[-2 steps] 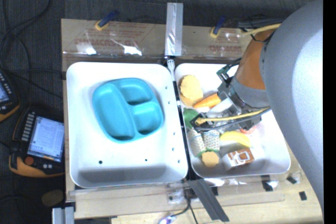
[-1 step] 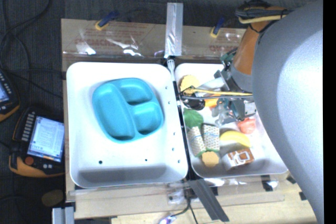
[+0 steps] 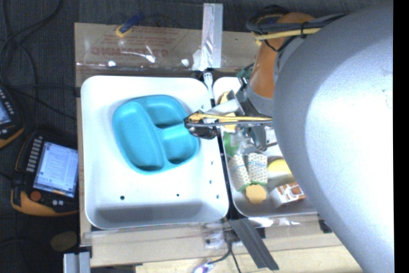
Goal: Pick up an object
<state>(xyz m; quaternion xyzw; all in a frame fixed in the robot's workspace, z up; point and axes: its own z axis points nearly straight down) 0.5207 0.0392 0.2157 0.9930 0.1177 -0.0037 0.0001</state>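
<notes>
My arm (image 3: 348, 131) comes in from the right of the camera view; its broad grey body takes up most of that side, from the upper right down to the lower edge. The orange band (image 3: 268, 67) above the wrist shows near the top, partly behind the grey casing. From there the wrist stretches leftward, roughly level. The claw (image 3: 195, 124) sits at the far left end of that reach. I cannot make out how its tips stand at this angle.

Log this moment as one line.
gripper: over blue tray's right edge | left bin: blue tray | right bin: small items | grasp: unclear
</notes>
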